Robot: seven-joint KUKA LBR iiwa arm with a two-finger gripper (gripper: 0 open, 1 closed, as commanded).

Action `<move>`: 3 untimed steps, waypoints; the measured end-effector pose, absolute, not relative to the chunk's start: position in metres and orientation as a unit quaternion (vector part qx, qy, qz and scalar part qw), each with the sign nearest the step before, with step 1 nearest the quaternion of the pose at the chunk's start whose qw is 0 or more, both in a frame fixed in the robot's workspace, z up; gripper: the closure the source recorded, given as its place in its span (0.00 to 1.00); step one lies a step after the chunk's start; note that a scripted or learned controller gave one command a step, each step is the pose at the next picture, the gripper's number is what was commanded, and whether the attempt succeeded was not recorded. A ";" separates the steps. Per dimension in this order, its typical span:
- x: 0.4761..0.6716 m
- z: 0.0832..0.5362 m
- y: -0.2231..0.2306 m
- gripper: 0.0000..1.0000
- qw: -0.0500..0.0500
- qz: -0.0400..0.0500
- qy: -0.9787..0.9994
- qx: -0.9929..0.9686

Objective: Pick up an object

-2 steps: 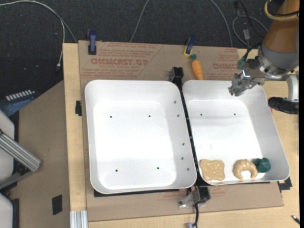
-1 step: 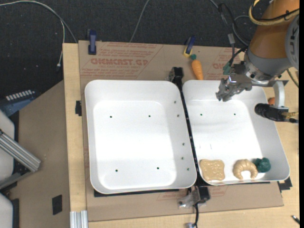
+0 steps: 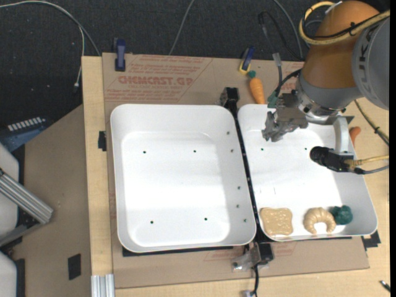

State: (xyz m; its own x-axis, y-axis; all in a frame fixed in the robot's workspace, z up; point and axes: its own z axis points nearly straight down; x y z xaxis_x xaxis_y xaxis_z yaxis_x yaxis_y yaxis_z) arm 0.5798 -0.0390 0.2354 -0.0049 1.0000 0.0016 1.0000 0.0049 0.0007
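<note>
My gripper [image 3: 272,132] hangs over the far left part of the right bin [image 3: 291,178], under the grey and orange arm that comes in from the right. Nothing shows between its fingers. Along the right bin's near edge lie a tan toast-like piece [image 3: 276,221], a pale croissant [image 3: 319,219] and a small dark green object [image 3: 341,214]. They lie well in front of the gripper and apart from it. An orange carrot [image 3: 257,89] rests on the bench just beyond the right bin.
The left bin [image 3: 179,178] sits beside the right one, with a black clip [image 3: 230,96] at the seam's far end. Blue clamps [image 3: 119,53] stand at the cardboard's far edge. Cables trail across the dark floor behind, and a black tube sticks out by the wrist [image 3: 328,157].
</note>
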 end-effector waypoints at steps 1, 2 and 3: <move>0.553 0.239 -0.001 1.00 0.000 0.000 -0.708 -0.706; 0.531 0.223 0.045 1.00 0.001 0.000 -0.709 -0.706; 0.511 0.224 0.082 1.00 0.000 0.000 -0.708 -0.706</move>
